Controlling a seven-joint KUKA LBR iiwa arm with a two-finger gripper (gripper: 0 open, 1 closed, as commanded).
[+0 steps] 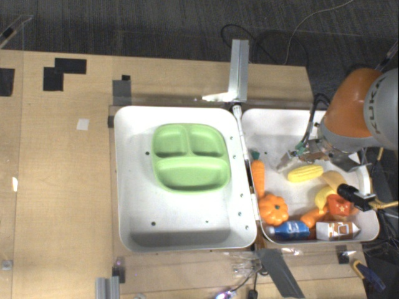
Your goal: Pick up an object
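My gripper (294, 157) hangs low in the right bin (274, 124), just above and to the left of a yellow corn cob (305, 173). Nothing shows between it and the bin floor. Along the bin's left wall lies a carrot (257, 176), with a small orange pumpkin (273, 208) below it. A banana (329, 187), a red tomato (338, 207) and a small orange piece (310, 217) sit lower right. At the front wall lie a blue can (290, 230) and a white bottle (336, 230).
The left bin (134, 220) holds a green divided plate (189, 156) in its upper half. A metal post (239, 70) stands behind the seam between the bins. The grey and orange arm (355, 114) comes in over the right bin's far right corner.
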